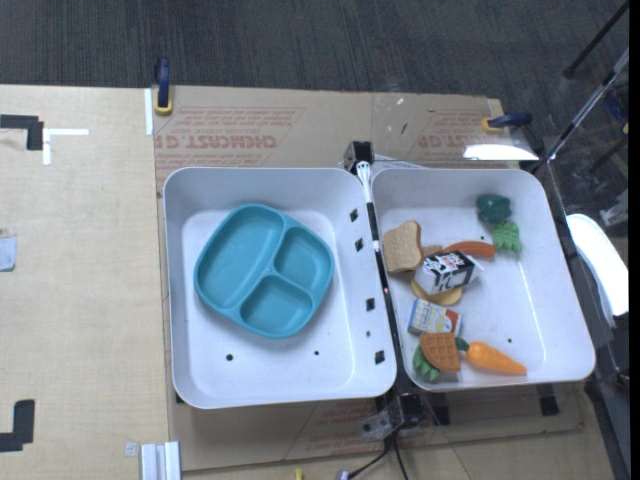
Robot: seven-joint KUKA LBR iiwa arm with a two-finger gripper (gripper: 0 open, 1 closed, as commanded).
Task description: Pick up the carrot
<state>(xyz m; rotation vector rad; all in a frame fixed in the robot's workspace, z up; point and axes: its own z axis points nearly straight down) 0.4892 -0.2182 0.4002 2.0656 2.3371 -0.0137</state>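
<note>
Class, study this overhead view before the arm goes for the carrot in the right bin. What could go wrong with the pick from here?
1. The carrot lies close to the right bin's near wall, so the fingers may strike the rim.
2. Its green top touches the waffle, which could be dragged or pinched along with it.
3. A similar orange piece lies beside the cow-patterned carton; a program might target it by mistake.

I see both white bins as smooth plastic with a dull sheen. The divided teal plate looks like matt plastic. The carrot near the right bin's front edge reads as glossy orange plastic. Bread slice looks matt, slightly rough. Bench is pale wood, cardboard sheet flat brown paper.
</note>
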